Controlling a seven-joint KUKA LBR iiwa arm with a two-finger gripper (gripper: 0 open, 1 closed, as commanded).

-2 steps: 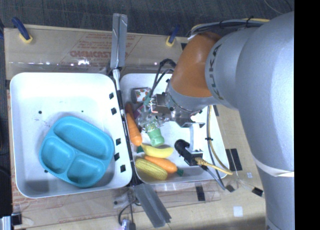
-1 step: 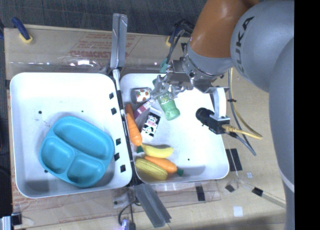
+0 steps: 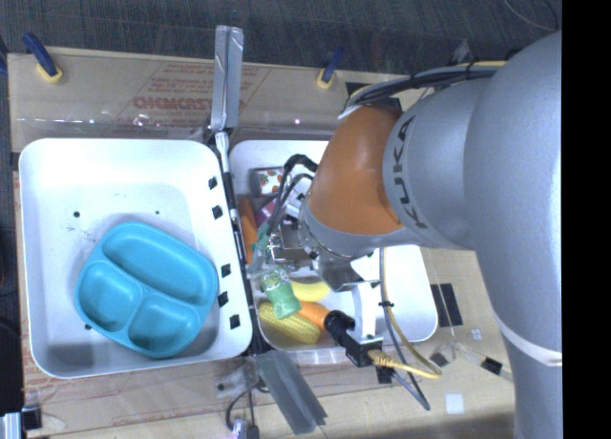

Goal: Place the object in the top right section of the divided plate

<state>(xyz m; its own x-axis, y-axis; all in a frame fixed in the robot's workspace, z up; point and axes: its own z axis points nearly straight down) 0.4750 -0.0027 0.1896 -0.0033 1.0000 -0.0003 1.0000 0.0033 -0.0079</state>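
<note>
Arm covers right bin; divided plate lies clear

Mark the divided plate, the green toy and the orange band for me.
divided plate (image 3: 153, 261), camera view, its big top section.
green toy (image 3: 283, 301), camera view, its middle.
orange band (image 3: 358, 175), camera view, its lit front.

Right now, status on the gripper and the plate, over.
Gripper low in right bin, over toy food pile. Blue divided plate in left bin, nothing on it.
</note>
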